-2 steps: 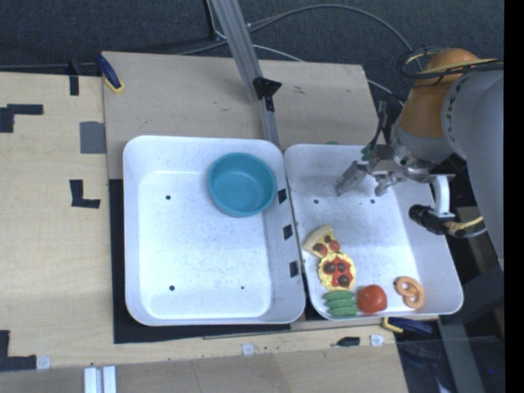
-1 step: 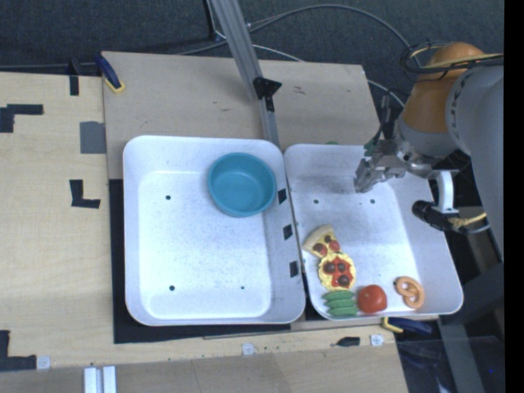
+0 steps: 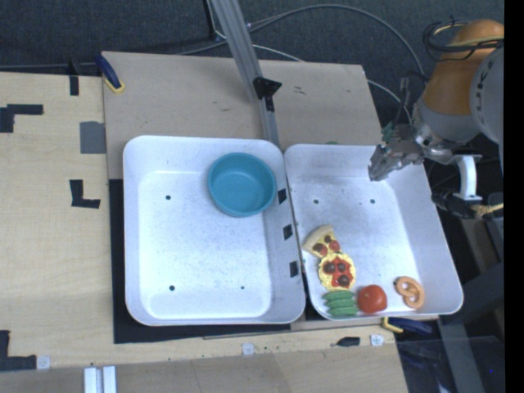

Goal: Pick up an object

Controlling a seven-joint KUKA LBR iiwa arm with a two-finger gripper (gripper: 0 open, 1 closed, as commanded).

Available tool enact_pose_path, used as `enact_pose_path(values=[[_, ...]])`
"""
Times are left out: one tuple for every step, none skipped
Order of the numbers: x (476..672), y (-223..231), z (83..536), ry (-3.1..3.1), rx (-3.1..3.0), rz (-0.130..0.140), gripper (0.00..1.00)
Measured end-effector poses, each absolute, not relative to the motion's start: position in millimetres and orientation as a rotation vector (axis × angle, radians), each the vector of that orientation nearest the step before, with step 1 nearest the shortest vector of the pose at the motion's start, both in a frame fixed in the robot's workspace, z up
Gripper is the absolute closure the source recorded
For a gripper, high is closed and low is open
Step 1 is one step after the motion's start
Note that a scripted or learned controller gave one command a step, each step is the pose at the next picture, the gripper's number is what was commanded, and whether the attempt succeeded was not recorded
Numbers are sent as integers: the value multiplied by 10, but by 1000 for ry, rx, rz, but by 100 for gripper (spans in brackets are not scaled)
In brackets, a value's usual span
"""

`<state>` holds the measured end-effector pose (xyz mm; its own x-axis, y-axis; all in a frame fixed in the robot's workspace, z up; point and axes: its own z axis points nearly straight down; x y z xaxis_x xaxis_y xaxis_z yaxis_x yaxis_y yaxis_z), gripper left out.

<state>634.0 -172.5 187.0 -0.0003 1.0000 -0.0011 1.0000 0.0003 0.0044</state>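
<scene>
So here's where I'm at: my jaws (image 3: 381, 169) hang over the far right part of the right bin (image 3: 426, 219), just inside its far rim, with the orange band of my arm (image 3: 458, 80) off to the right past the bin's edge. Honestly I can't tell from this angle how the jaws are set, they're just a dark grey lump against the white. Nothing shows between them.

The stuff to grab is all bunched up at the near end of that same bin, well apart from me. There's a pizza slice (image 3: 321, 241) closest to the divider, and a round mini pizza (image 3: 336, 271) touching it just nearer. Below that sits a green pea pod (image 3: 341, 303), with a red tomato (image 3: 372, 299) right beside it on the right. A pretzel (image 3: 408, 291) lies a bit further right, near the corner.

Over in the left bin (image 3: 164, 252) there's a blue bowl (image 3: 241, 184), upright, sitting at the far right part near the divider. Both bins rest on the tabletop (image 3: 49, 219).
</scene>
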Motion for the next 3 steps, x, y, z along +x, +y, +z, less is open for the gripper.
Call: enact_pose_path(values=[[6392, -1737, 2490, 2219, 2218, 4, 100], [6396, -1735, 2712, 2221, 2220, 2, 100], [6268, -1258, 2745, 2226, 2217, 1, 100]])
